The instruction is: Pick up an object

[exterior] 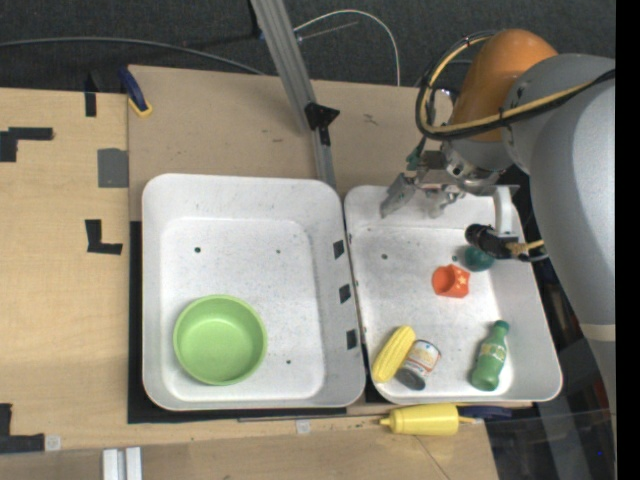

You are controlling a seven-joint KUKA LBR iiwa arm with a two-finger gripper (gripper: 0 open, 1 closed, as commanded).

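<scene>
— Hand (pixel 412 196) first: where is it?
— Over the far edge of the right bin (pixel 520 368), near its far left corner. Whether it is apart or together, I cannot tell.
— And the objects?
— Right bin: orange piece (pixel 451 282) mid-bin, green bottle (pixel 489 357) at the near right corner, corn cob (pixel 393 354) touching a small can (pixel 420 362) along the near edge. A green bowl (pixel 219 339) sits in the left bin (pixel 240 193), near left corner. A yellow bottle (pixel 424 420) lies on the desk (pixel 60 308).
</scene>
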